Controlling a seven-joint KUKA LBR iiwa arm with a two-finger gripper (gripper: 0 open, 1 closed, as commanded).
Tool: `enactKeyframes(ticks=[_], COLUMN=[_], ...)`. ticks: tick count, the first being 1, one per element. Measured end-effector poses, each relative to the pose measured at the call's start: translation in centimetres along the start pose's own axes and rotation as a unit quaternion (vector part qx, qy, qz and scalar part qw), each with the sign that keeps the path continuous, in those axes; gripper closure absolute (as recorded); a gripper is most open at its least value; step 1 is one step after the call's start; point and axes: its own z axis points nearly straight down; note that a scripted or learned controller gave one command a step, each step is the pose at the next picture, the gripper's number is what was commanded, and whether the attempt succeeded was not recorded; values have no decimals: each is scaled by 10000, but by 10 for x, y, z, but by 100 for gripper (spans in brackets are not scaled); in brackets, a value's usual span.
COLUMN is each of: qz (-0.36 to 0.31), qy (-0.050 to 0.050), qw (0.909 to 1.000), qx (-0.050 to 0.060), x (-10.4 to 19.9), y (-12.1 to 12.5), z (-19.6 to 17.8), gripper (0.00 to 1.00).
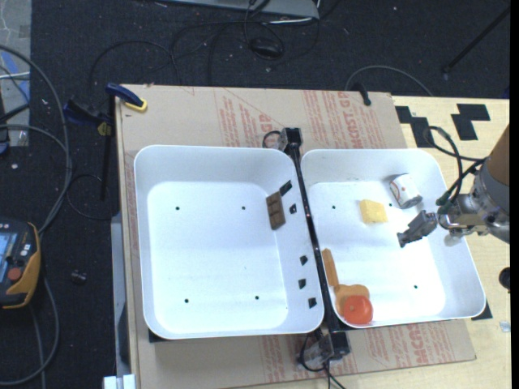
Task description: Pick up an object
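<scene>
In the right bin point(454, 286) lie a pale yellow block point(373, 211), a small white and grey object with red marks point(403, 189) near the far right corner, and an orange-red spoon-like toy with a tan handle point(350, 298) at the near left corner. A brown flat piece point(276, 211) rests against the right wall of the left bin point(162, 241). My gripper point(415, 228) hangs over the right bin's right half, right of the yellow block and below the white object. Nothing shows between its dark fingers.
A black divider strip point(306, 225) runs between the two bins. The bins sit on a cardboard sheet point(211, 116). Cables cross the dark floor at the back, and a yellow-handled tool point(130, 97) lies at the cardboard's far left corner.
</scene>
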Motion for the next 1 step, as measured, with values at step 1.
enactKeyframes(ticks=[1], qz=[-2], qy=[-3], qw=[10000], qx=[-14], x=[0], y=[1], z=[-1], gripper=[0])
